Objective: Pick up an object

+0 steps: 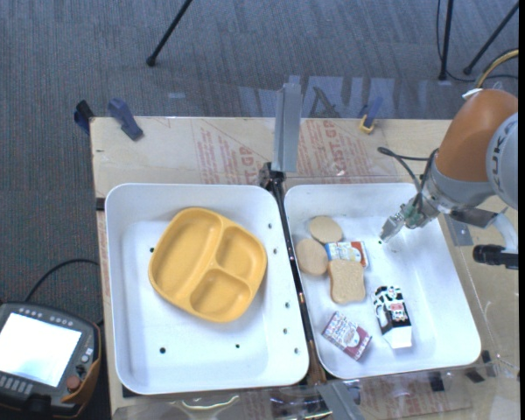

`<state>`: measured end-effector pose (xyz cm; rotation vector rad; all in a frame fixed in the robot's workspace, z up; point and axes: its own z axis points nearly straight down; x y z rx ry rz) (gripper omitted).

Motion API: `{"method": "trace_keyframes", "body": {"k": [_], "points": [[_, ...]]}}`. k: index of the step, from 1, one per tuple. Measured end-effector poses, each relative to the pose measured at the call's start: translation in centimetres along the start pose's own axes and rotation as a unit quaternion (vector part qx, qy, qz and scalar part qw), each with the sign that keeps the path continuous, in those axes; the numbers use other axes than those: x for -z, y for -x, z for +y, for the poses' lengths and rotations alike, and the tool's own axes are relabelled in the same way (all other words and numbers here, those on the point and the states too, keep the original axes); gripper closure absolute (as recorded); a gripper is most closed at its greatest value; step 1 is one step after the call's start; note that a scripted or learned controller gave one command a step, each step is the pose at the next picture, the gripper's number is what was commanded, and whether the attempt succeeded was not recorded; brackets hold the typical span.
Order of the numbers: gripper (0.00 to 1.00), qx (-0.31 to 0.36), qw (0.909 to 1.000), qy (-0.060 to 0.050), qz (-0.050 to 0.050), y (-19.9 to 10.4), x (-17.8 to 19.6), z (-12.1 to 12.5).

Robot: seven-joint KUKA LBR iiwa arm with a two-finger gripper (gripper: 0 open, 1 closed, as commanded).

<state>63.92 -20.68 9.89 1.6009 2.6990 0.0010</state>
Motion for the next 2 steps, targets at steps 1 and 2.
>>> {"method": "trace_keyframes", "body": {"k": [1, 2], "points": [[0.00, 0.000, 1.0000, 0.000, 0.000, 0.0, -0.1, 0.0], [0.00, 0.074, 0.9973, 0.003, -0.003, 0.0, 9.1, -0.8]]}}
